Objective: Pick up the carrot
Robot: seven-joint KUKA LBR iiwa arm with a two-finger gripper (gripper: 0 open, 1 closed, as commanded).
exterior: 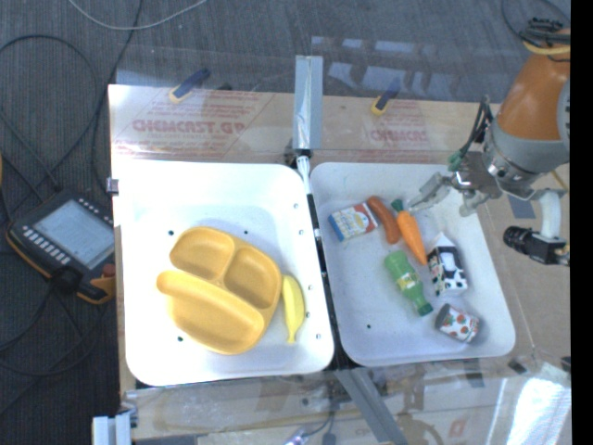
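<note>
The carrot (411, 236) is orange with a green top. It lies in the right bin (361, 336) near the middle, its leafy end pointing to the back, beside a reddish sausage (382, 219). My gripper (448, 197) hovers over the bin's back right part, just right of and behind the carrot's green end. Its fingers are spread open, with nothing between them. One finger (426, 194) reaches toward the carrot top.
The right bin also holds a small snack box (353, 221), a green bottle (408, 283), a cow-patterned carton (447, 269) and a can (457, 324). The left bin (148, 202) holds a yellow divided plate (220, 287) and a banana (293, 306).
</note>
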